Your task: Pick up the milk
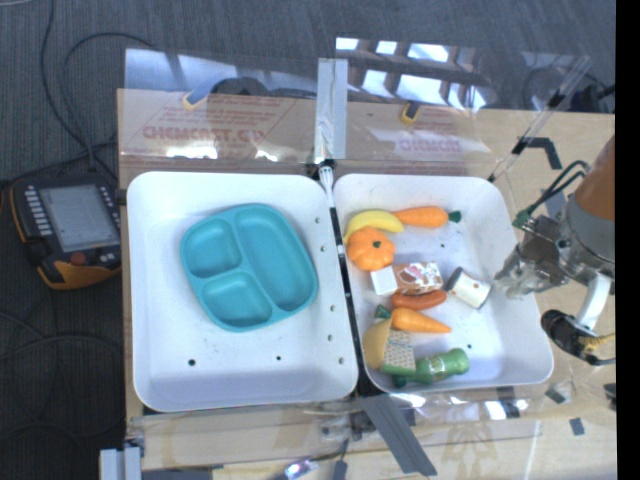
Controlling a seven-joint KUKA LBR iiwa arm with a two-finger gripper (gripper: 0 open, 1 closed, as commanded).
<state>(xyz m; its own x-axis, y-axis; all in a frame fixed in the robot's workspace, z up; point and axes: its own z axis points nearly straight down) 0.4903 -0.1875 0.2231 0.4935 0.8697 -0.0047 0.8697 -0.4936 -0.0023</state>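
The milk (470, 291) is a small white container with a dark end, lying on its side in the right part of the right bin (500, 360). My gripper (516, 280) hangs over the bin's right edge, just to the right of the milk and apart from it. The grey wrist (556, 248) behind it reaches in from the right. Nothing shows in the gripper's hold.
The right bin also holds a banana (372, 222), two carrots (420, 216) (418, 320), an orange fruit (369, 251), a white cube (383, 281), a wrapped snack (418, 274) and a green bottle (440, 366). A teal divided plate (250, 264) lies in the left bin (150, 268).
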